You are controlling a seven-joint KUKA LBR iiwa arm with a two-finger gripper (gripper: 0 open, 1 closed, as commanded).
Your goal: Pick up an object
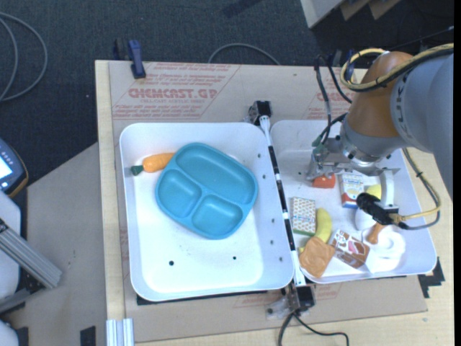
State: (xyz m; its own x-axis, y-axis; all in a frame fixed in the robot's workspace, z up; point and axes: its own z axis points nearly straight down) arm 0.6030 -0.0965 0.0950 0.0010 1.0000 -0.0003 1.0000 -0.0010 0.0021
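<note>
Camera view gives us the right bin, where the pickable clutter lies: a small orange-red block sits just under the gripper, near the bin's upper left part. We cannot tell whether the fingers are spread or pressed together, nor whether they touch the block, because the wrist and the orange band above it cover most of the tool. Below the block we see a waffle-patterned piece, a yellow banana just beside it, an orange-tan wedge, a brown wrapper and a white round item; a white carton with red print lies to the block's right, partly hidden by a black fitting. In the left bin we find a blue divided plate and a toy carrot touching its upper left edge.
</note>
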